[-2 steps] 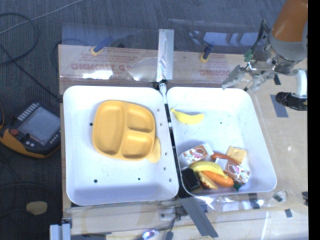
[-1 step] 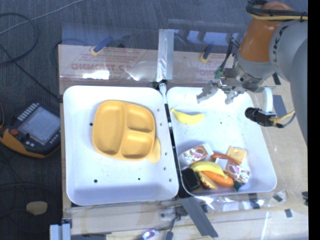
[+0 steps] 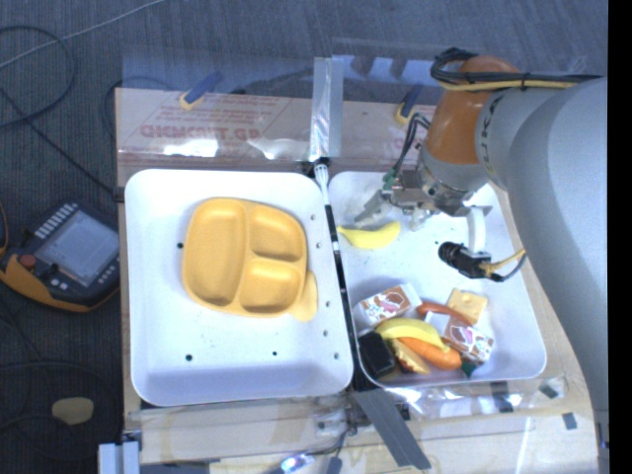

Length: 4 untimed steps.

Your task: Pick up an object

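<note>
My gripper (image 3: 393,212) hangs over the back left part of the right bin (image 3: 523,363), its two fingers spread apart with nothing between them. Just below and left of the fingertips a small yellow banana-shaped piece (image 3: 370,235) lies on the bin floor, close to the fingers but not gripped. At the bin's front sits a pile of toy food: a white and red packet (image 3: 387,304), a yellow cracker (image 3: 466,306), a yellow banana (image 3: 405,331), an orange carrot (image 3: 434,355) and a black piece (image 3: 375,354).
The left bin (image 3: 148,363) holds a yellow divided tray (image 3: 247,255). The ridge between the bins (image 3: 336,275) runs just left of the gripper. A black plug on a cable (image 3: 462,256) hangs from the arm over the right bin. A control pendant (image 3: 64,255) lies on the floor at left.
</note>
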Each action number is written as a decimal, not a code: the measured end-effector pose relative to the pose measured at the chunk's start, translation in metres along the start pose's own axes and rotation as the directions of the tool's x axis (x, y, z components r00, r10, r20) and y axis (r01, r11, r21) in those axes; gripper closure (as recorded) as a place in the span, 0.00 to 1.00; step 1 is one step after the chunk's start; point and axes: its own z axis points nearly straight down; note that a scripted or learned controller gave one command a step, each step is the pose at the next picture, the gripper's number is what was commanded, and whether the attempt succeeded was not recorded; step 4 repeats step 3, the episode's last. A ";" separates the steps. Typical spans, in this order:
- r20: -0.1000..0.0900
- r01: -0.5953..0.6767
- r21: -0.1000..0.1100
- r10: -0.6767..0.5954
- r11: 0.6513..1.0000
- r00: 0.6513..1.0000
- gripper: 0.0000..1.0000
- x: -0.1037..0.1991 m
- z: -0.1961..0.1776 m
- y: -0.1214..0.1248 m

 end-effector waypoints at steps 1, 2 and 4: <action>0.003 0.142 -0.011 -0.142 0.990 0.990 0.00 0.010 0.004 -0.044; 0.001 0.141 -0.015 -0.141 0.990 0.990 1.00 0.011 -0.006 -0.043; 0.001 0.029 0.000 -0.029 1.000 1.000 1.00 0.040 -0.090 0.011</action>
